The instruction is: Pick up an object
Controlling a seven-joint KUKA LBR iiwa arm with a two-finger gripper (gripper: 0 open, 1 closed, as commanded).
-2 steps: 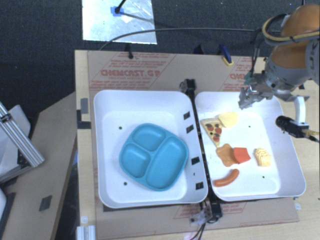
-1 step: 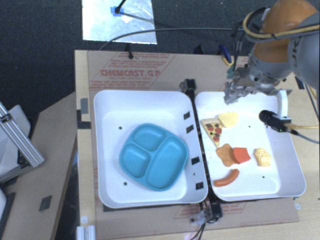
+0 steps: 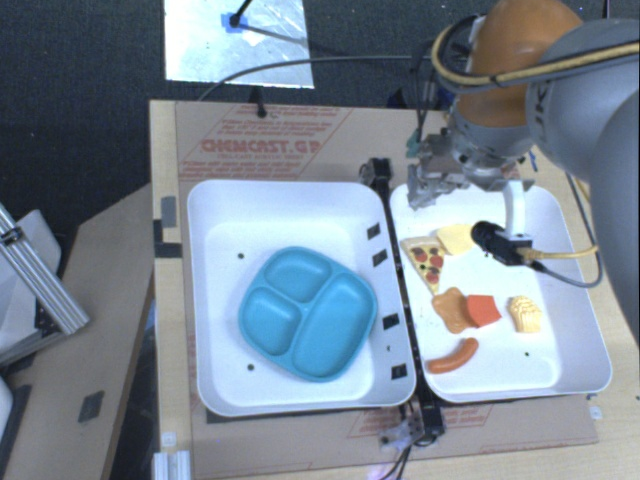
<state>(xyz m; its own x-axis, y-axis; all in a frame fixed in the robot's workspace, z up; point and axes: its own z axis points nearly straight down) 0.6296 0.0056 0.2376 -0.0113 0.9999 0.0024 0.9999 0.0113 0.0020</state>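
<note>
A blue divided plate [image 3: 308, 313] lies in the left white bin [image 3: 215, 228]. Both bins sit on a cardboard sheet [image 3: 270, 138] with red lettering. Behind it, a shiny foil square [image 3: 235, 28] rests on dark carpet, marked with blue tape [image 3: 234, 21].

- the gripper [image 3: 432, 190] hangs over the right bin [image 3: 570, 368], at its far left corner
- a pizza slice [image 3: 427, 261], cheese wedge [image 3: 455, 238] and sausage [image 3: 452, 356] lie there
- the left bin [image 3: 230, 218] holds a blue divided plate [image 3: 307, 312]
</note>
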